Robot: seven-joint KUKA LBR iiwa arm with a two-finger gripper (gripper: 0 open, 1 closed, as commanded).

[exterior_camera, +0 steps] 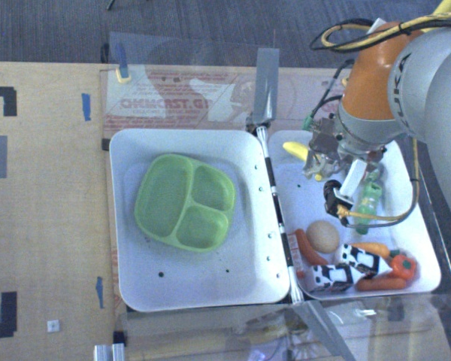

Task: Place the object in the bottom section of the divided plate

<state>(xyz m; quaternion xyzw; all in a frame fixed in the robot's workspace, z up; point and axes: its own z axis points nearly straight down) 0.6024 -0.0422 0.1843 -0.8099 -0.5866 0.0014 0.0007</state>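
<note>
Divided plate: You had the green divided plate (184,201) lying flat in the middle of the left bin (135,277).
Plate sections: It had one big section on the left and two small ones on the right. The bottom section (201,226) had nothing in it.
Object: All the small things lay in the right bin (428,277), well apart from the plate. You could not tell which one was picked for the move.
Gripper: Your gripper (352,183) hung low over the top half of the right bin, near the middle.
Grip: You could not tell if it was loose or tight, or if it had anything in it.
Green bottle: A see-through green bottle (370,199) sat just beside the gripper, on its right.
Yellow thing: A small yellow thing (295,150) lay near the bin's top left, close to the gripper.
Egg: A brown egg (323,237) sat lower down, touching a red sausage shape (307,248).
Cow toy: A black and white cow toy (349,268) lay along the bottom edge.
Carrot: An orange carrot (373,248) lay just above the cow toy.
Red vegetable: A red vegetable (401,266) sat in the bottom right corner.
Arm: Your grey arm (436,74) with the orange band (372,74) reached in from the top right.
</note>
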